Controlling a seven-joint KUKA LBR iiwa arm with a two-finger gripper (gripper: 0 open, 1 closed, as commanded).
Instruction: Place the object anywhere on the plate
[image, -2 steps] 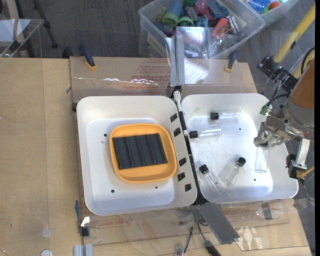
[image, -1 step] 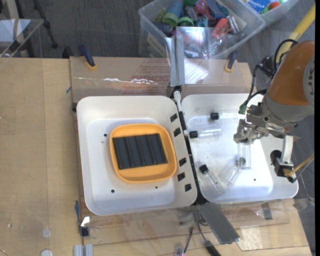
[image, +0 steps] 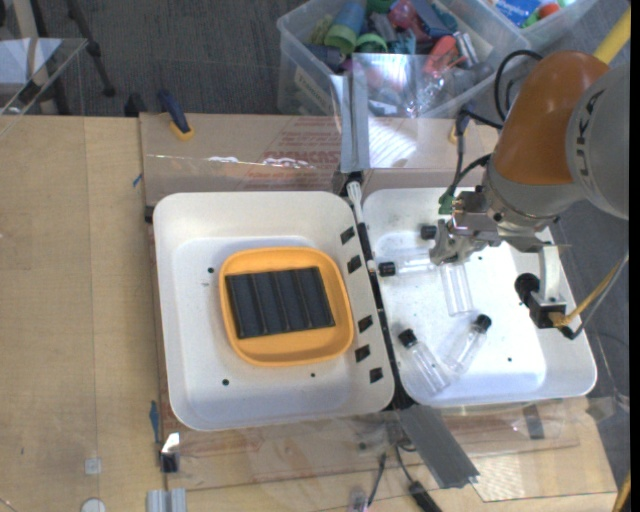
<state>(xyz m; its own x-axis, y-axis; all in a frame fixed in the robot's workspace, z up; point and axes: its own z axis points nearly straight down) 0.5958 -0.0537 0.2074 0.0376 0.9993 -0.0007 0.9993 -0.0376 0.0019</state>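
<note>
1. You see two white bins side by side: the left bin (image: 190, 300) and the right bin (image: 530, 370), meeting along a seam with small black clips.
2. In the left bin, an orange plate (image: 286, 345) sits near the centre, with a black ribbed insert (image: 278, 302) on top of it.
3. In the right bin lie several clear plastic tubes with black caps. One tube (image: 462, 345) lies at about 6 o'clock in the bin, its cap toward 1 o'clock.
4. A second tube (image: 422, 362) lies just beside it toward 8 o'clock, its cap pointing to 11 o'clock.
5. A third tube (image: 405, 267) rests at the bin's 9 o'clock edge, near the seam, lying roughly level.
6. A fourth tube (image: 457, 290) stands nearly up-and-down in the view near the bin's centre.
7. The arm enters from 3 o'clock; its orange band sits above the bin's 1 o'clock corner.
8. The gripper (image: 452, 245) hangs over the upper middle of the right bin, just above the fourth tube's top end.
9. You cannot tell from this view whether the gripper has anything in its grasp.
10. All the tubes are in the right bin, well apart from the plate.
</note>
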